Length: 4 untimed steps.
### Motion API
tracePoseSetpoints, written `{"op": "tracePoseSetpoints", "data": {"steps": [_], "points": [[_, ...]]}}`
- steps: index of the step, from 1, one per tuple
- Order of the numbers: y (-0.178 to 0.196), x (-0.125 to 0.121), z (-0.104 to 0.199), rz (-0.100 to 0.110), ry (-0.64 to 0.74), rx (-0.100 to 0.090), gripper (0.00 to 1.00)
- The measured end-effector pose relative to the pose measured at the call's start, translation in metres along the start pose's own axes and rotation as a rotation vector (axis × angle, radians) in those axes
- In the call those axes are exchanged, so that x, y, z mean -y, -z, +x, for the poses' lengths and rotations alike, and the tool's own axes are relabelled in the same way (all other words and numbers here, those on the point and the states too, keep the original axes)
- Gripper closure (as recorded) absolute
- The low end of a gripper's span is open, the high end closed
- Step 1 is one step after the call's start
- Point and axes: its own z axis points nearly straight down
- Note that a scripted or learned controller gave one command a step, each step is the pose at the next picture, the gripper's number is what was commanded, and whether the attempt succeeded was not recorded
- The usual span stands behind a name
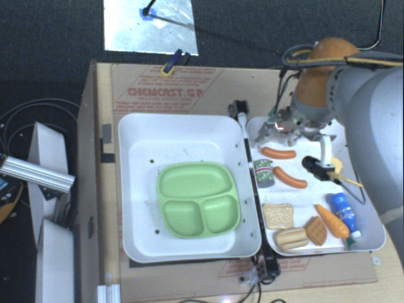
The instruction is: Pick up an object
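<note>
While hovering over the right white bin (372, 235), tool (285, 126) just above the upper red sausage (278, 152); finger state impossible to tell. Second red sausage (290, 178) lower, nearer the bin's middle.

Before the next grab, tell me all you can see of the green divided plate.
The green divided plate looks like pale green moulded plastic with rounded corners: one long compartment across the far side, two smaller ones nearer the camera. It lies flat, slightly turned, in the left white bin, toward its near right part, with nothing visible in its compartments.
</note>
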Motion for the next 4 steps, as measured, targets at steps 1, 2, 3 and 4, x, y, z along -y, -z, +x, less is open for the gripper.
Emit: {"op": "tracePoseSetpoints", "data": {"steps": [1, 2, 3, 4], "points": [[-0.001, 0.025, -0.002, 0.004, -0.005, 0.000, 0.00], [-0.001, 0.054, -0.012, 0.005, -0.005, 0.000, 0.00], [-0.001, 0.012, -0.009, 0.002, -0.002, 0.000, 0.00], [0.010, 0.011, -0.009, -0.001, 0.000, 0.000, 1.00]]}}
